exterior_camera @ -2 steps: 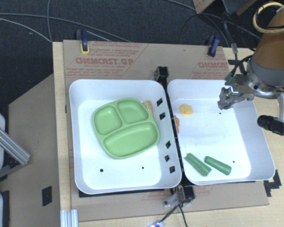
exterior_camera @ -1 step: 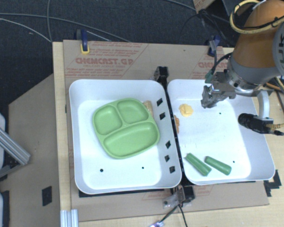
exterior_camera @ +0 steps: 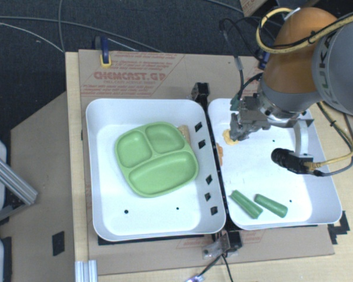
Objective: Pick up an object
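Note:
My gripper (exterior_camera: 235, 135) hangs low over the back left part of the right bin (exterior_camera: 323, 207). A small orange-yellow thing (exterior_camera: 228, 137) peeks out just beside and under the gripper's tip, mostly hidden. Two green cylinders lie near the right bin's front edge: one (exterior_camera: 245, 204) to the left and one (exterior_camera: 271, 205) to the right of it. A green divided plate (exterior_camera: 156, 158) lies in the middle of the left bin (exterior_camera: 106, 210). A tan thing (exterior_camera: 184, 134) shows at the plate's back right edge.
A small orange piece (exterior_camera: 220, 153) sits at the divider between the bins. The bins rest on a cardboard sheet (exterior_camera: 129, 74) with red print. Cables run across the dark floor behind the bench.

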Available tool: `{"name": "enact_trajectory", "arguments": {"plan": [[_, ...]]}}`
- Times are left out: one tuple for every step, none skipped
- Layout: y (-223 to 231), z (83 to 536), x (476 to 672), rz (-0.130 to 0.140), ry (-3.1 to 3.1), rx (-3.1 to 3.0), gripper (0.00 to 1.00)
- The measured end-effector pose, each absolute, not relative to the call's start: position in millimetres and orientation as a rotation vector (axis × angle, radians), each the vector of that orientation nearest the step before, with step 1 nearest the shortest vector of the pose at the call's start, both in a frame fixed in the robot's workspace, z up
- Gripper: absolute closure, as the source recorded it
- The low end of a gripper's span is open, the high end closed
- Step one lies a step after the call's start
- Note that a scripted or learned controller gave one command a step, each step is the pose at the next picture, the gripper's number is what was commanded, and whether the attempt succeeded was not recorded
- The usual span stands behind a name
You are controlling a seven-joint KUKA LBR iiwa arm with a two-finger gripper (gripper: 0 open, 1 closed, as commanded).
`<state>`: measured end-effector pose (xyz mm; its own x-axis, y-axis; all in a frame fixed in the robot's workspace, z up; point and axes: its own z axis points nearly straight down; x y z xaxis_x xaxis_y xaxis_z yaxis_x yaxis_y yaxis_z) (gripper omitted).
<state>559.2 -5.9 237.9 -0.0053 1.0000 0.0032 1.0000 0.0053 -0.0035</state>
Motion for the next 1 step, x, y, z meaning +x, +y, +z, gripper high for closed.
{"name": "enact_trajectory", "arguments": {"plan": [[43.2,225.3,552.2,0.001,-2.224,-2.212,1.00]]}}
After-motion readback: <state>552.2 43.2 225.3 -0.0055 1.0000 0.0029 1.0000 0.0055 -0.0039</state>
